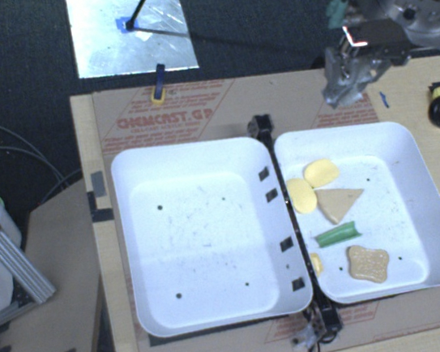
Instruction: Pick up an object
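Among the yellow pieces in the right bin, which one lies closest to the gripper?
The oval yellow piece at the top of the group in the right bin. It lies nearest the gripper; the second one sits lower left, the third far lower.

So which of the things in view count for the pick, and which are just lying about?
For the job:
- hand, above the far edge of the right bin
- two yellow pieces
- tan wedge
- green stick
- brown toast-like piece
- small yellow bit by the divider

Just lying about:
- left bin
- foil sheet
- cardboard under the bins
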Controlling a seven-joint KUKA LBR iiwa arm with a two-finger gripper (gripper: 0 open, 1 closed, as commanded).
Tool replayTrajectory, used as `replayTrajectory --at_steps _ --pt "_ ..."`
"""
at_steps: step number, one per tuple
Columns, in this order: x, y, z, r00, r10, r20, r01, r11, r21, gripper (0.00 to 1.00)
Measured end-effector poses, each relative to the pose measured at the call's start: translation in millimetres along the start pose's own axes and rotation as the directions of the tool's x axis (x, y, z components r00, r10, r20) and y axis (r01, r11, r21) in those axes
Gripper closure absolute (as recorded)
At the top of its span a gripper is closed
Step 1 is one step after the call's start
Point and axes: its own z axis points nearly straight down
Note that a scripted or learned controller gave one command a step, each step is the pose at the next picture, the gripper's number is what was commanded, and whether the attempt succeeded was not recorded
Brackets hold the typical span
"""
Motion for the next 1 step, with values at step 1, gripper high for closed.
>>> replayTrajectory --at_steps 1 --pt "-0.2 0.6 -11.1 1.0 -0.004 0.0 0.004 1.0 -0.003 1.0"
